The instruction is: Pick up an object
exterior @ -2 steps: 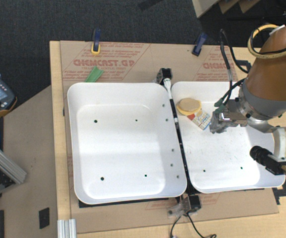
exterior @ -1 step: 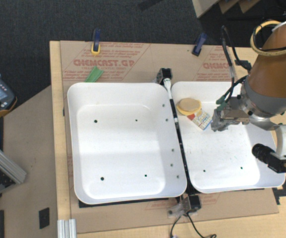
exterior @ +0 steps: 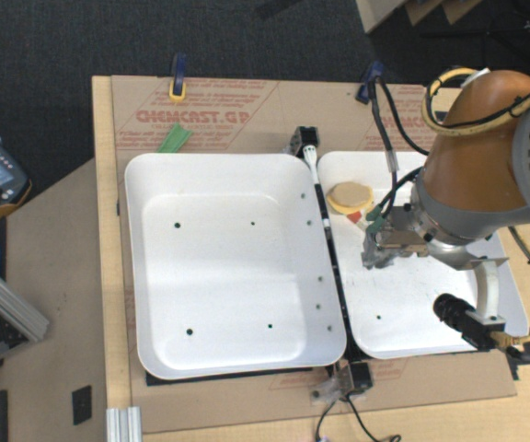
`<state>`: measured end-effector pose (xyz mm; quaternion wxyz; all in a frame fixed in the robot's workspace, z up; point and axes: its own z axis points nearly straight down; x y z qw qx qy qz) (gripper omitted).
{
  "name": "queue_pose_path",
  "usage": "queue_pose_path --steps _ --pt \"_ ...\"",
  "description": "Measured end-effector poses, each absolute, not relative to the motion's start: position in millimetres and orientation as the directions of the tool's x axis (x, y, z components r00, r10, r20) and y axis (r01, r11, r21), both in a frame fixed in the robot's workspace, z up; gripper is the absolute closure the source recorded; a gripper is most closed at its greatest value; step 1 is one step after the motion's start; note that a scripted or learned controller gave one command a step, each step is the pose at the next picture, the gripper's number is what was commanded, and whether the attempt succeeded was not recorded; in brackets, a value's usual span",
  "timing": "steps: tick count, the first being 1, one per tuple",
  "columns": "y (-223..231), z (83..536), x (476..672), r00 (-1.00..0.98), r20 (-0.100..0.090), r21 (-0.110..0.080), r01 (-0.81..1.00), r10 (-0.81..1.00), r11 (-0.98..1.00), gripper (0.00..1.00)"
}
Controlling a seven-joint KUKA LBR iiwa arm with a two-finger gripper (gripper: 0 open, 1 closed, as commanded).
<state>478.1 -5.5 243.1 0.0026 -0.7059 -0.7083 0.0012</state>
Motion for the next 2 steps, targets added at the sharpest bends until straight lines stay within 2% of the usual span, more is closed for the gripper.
queue_pose_path --steps 2 --pt "-7.4 264.6 480.3 0.0 0.0 0.002 1.0 1.0 0.0 1.0"
